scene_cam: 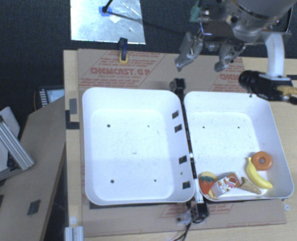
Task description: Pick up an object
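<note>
My gripper (202, 63) hangs high above the far edge of the right bin (224, 102), its two metal fingers (184, 59) spread apart with nothing between them. Far below, along the near edge of that bin, lie a yellow banana (257, 175), an orange ring-shaped donut (262, 160), a red and orange fruit (206, 181), a small white and red packet (226, 183) and a tan cone-like piece (249, 186). All of them sit well clear of the gripper.
The left bin (96, 109) stands beside the right one, joined by a black clip strip (184, 134). Brown cardboard (118, 69) lies under both bins. A shiny metal sheet (107, 14) lies behind, and a yellow clamp (123, 51) sits at the cardboard's far edge.
</note>
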You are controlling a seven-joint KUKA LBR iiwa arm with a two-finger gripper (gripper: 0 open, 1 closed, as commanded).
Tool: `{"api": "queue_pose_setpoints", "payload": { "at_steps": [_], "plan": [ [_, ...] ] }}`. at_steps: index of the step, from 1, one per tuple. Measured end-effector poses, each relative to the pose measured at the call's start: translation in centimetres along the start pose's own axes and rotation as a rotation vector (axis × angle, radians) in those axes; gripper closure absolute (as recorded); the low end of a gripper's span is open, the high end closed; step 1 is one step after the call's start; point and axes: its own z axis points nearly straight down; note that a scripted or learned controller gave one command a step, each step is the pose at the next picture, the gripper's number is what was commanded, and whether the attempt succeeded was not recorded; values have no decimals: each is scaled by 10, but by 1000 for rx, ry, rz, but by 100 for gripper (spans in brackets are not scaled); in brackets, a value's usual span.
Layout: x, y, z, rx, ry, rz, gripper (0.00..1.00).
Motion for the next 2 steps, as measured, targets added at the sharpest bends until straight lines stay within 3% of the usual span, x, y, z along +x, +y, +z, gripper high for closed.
{"api": "queue_pose_setpoints", "payload": {
  "at_steps": [1, 2],
  "plan": [
    [45, -50, -1, 3, 4, -18, 0],
    [108, -49, 0, 2, 5, -18, 0]
  ]
}}
